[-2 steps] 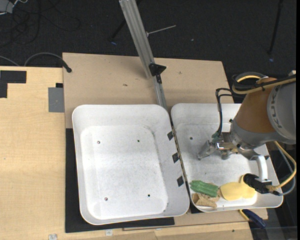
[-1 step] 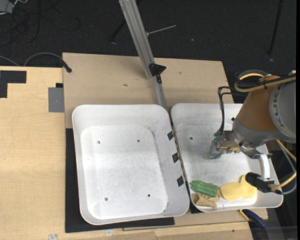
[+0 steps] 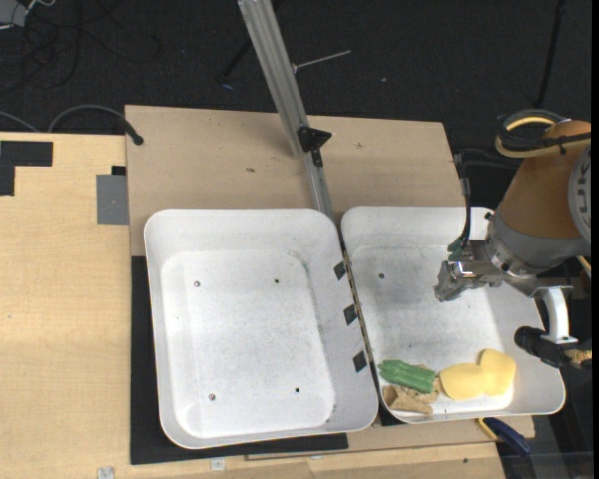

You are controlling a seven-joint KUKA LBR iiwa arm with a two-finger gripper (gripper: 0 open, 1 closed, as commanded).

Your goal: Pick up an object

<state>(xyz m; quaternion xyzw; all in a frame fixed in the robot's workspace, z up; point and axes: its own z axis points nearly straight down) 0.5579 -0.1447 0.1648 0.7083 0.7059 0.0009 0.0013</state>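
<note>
Hovering over the right bin point(image 3: 419, 230) – pincer point(image 3: 449, 285) hanging above its bare middle, jaws too blurred to tell apart or together. Lying along the near rim, well apart from the pincer – green object point(image 3: 409, 374), tan piece point(image 3: 411, 399), yellow object point(image 3: 477, 375), clustered together.

what the view leaves unclear

the arm point(image 3: 544, 203) is cut off at the right, so most of it is out of view. the end effector point(image 3: 451, 279) is small and dark against the right bin point(image 3: 419, 238), and its tip is too small to make out. a tan object point(image 3: 411, 399) is partly hidden under the green object point(image 3: 409, 374) and the yellow object point(image 3: 479, 377), and its shape is unclear. the bench point(image 3: 50, 297) runs off the left and bottom edges.
</note>
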